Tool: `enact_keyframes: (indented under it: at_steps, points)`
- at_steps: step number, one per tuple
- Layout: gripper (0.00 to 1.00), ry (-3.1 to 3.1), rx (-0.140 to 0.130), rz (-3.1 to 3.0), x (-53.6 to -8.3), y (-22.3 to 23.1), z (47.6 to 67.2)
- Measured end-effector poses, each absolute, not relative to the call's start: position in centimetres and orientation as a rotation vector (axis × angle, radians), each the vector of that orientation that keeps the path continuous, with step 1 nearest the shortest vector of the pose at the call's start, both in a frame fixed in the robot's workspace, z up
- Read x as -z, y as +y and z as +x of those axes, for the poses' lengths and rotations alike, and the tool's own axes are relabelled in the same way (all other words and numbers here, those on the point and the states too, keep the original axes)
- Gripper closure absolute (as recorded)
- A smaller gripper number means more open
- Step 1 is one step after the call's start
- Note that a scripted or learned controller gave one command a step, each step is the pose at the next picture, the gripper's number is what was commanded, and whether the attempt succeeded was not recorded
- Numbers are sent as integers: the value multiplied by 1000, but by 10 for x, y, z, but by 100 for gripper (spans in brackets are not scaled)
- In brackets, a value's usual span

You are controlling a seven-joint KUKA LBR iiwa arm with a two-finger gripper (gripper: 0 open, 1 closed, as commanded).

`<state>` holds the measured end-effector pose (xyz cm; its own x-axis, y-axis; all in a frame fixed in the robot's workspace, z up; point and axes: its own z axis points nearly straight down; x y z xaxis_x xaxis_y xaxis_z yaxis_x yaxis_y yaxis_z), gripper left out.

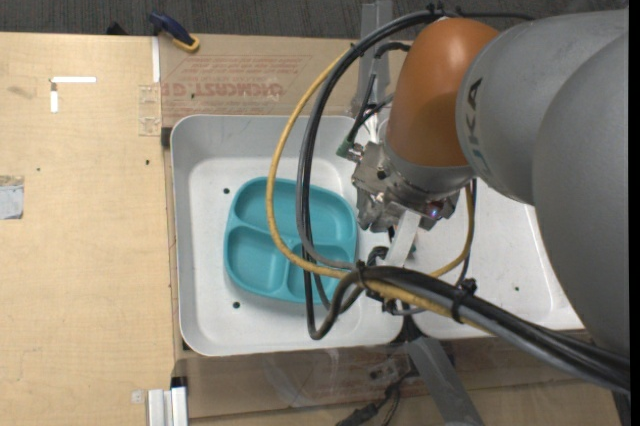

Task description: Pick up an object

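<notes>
Nearest to you is the big grey arm [560, 144] with its orange band [440, 84], and it hides most of what you need to see. The pincer [392, 232] sits below the wrist at the inner edge of the left bin [190, 244]; whether it is spread or closed, or has anything in it, you cannot tell, because the wrist and the cables [310, 214] cover it.

Just beside the pincer, to its left, lies the teal tray [265, 239], flat on the bin floor with its compartments facing up. It is the one thing in reach to pick up. Its right rim runs under the cable loops, close to the pincer.

To do this step well, aim for a rim or one of the dividers between compartments, since a flat tray offers nothing else to pinch. Come straight down over that edge, so one side of the pincer goes inside a compartment and the other outside. Watch the yellow and black cables: they hang low across the tray and could drag it sideways. Lift slowly, as a tray held by one edge will probably tilt.
</notes>
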<state>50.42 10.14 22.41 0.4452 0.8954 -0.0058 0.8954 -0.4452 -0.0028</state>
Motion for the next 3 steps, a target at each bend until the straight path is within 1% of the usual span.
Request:
enact_keyframes:
  at_steps: [1,2,3]
  points:
    - [100,1796,-1,2575,-93,137,540]
    - [100,2315,5,2123,-237,167,526]
    - [100,2238,9,2206,-211,124,537]
